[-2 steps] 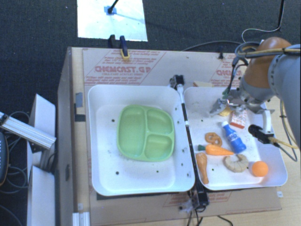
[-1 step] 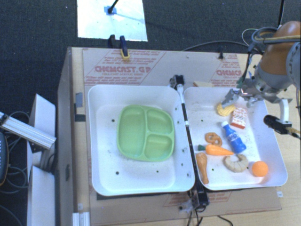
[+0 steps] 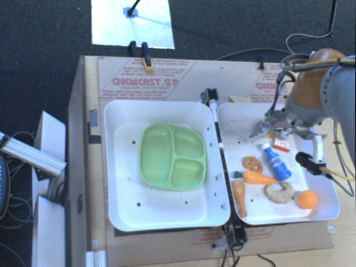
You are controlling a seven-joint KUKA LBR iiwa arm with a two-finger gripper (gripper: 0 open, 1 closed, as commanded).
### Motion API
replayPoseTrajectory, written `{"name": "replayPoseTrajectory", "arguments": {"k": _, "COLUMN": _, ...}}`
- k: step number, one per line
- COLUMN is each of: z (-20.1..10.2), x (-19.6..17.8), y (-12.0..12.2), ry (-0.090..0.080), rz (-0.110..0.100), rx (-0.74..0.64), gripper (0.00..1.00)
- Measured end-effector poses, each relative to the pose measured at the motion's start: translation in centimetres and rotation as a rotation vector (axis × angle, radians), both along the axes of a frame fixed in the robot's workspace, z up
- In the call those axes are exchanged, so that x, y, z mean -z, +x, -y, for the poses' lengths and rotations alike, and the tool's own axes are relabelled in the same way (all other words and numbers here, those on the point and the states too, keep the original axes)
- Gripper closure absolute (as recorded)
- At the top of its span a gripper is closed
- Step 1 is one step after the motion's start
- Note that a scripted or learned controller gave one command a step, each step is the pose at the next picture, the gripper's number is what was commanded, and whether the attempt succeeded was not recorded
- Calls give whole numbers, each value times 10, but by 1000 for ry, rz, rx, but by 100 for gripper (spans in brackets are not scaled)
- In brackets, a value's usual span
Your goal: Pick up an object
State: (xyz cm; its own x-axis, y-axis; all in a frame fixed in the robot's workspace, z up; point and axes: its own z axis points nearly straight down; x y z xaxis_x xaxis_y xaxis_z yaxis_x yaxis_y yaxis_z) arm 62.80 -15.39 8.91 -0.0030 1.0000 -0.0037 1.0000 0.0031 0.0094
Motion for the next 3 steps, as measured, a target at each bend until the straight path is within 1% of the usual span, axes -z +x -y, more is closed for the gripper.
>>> {"name": "replayPoseTrajectory", "arguments": {"k": 1, "z": 6, "x": -46, "y": -1, "ry": 2, "rz": -5, "rx": 2, "gripper": 0}}
{"name": "replayPoseTrajectory", "arguments": {"k": 2, "z": -3, "x": 0, "y": -20, "ry": -1, "rz": 2, "rx": 2, "gripper": 0}}
{"name": "replayPoseTrajectory", "arguments": {"k": 3, "z": 1, "x": 0, "y": 26, "ry": 0, "rz": 4, "rx": -2, "gripper": 0}}
